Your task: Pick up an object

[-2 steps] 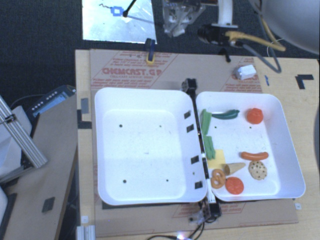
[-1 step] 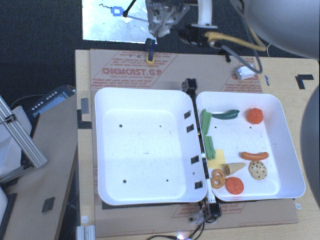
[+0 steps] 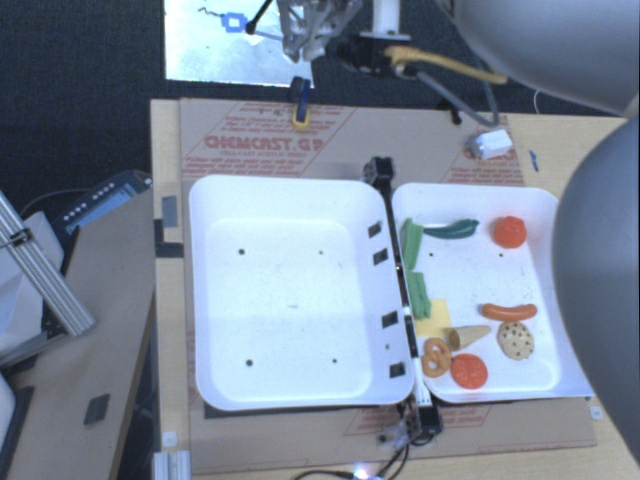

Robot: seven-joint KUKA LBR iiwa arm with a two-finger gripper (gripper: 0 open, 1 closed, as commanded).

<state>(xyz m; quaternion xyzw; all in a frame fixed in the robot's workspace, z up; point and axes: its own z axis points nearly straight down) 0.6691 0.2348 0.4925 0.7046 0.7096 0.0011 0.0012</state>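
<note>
Objects for picking all lie in the right bin [image 3: 548,208], well apart from the gripper [image 3: 303,48], which hangs beyond the bench's far edge over a pale sheet; whether its fingers are open or closed I cannot tell. Nearest the camera sit a red tomato [image 3: 469,370] and a pretzel [image 3: 436,356], with a speckled cookie [image 3: 516,340] and a cone [image 3: 467,337] just behind. A yellow block [image 3: 433,318] rests beside the bin's left wall, and a sausage [image 3: 508,311] lies to its right. Farther back, a green bean pod [image 3: 418,290] and a second pod [image 3: 410,243] run along the divider. At the far end lie a dark green pepper [image 3: 451,230] and an orange-red fruit [image 3: 509,231]. The left bin [image 3: 290,293] sits alongside on brown cardboard [image 3: 265,143].
</note>
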